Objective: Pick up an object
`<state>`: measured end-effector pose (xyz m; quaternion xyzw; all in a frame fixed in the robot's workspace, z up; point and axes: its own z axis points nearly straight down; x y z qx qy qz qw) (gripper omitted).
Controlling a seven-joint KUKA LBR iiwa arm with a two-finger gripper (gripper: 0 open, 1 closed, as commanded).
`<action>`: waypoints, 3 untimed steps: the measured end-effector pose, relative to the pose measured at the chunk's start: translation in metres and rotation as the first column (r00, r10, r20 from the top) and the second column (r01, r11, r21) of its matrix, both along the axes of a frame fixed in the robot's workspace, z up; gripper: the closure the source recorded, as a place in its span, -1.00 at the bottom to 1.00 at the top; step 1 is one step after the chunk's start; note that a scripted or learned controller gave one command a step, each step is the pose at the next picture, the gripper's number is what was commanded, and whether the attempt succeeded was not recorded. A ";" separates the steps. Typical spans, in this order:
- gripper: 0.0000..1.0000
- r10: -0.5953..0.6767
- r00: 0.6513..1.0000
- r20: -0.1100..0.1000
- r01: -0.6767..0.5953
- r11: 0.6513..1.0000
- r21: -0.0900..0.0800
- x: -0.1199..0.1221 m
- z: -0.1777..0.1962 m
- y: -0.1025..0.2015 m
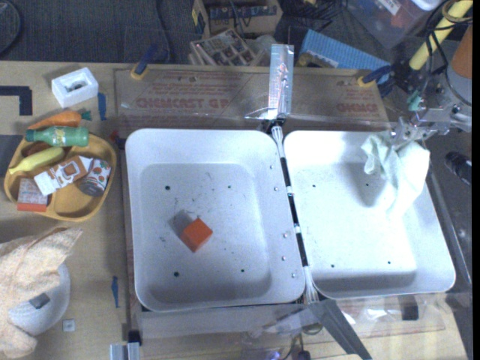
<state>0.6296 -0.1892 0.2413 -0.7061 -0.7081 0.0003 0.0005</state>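
Note:
A pale white-green cloth (396, 172) hangs over the far right part of the right bin (352, 276). Its top corner is pinched between the fingers of my gripper (403, 134), which reaches in from the right edge. The cloth dangles clear of the floor and casts a grey shadow beneath it. An orange cube (197, 235) lies alone on the floor of the left bin (150, 163), far from the gripper.
A yellow bowl (75, 205) of toy food stands left of the bins, with a small white box (75, 86) behind it and a beige cloth (34, 276) in front. A clear panel (247, 96) runs along the bins' back edge.

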 end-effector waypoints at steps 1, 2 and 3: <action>-1.00 0.155 0.988 0.005 -0.154 0.988 -0.002 0.033 -0.138 0.034; -1.00 0.300 0.954 0.017 -0.300 0.954 -0.011 0.031 -0.145 0.064; -1.00 0.383 0.924 0.006 -0.383 0.924 -0.010 0.040 -0.146 0.064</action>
